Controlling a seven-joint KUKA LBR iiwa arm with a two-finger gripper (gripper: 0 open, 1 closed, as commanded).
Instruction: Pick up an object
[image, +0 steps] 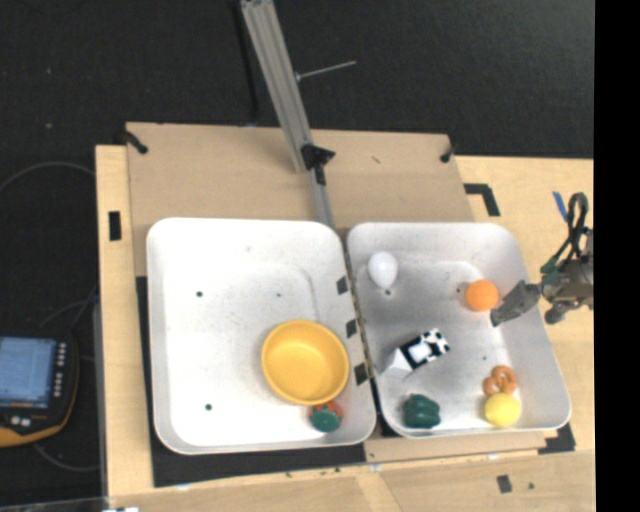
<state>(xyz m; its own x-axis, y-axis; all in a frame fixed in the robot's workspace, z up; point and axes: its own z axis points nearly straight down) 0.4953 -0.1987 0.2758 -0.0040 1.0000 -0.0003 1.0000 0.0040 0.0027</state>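
Observation:
My gripper (535, 306) hangs over the right rim of the right bin (450, 240), just right of an orange ball (481, 295). Its two fingers stand apart, open, with nothing between them. The right bin also holds a white rounded object (382, 268), a black-and-white block (423, 350), a green lump (421, 410), a small orange-brown ring shape (499, 380) and a yellow ball (502, 409). In the left bin (220, 270) sit a yellow bowl (305, 362) and a small green-and-red item (325, 417) at its front right corner.
A grey metal pole (285, 90) slants from the top down to the gap between the bins. A handheld pendant (30, 385) lies off the bench at far left. The bins rest on a tan board (300, 180).

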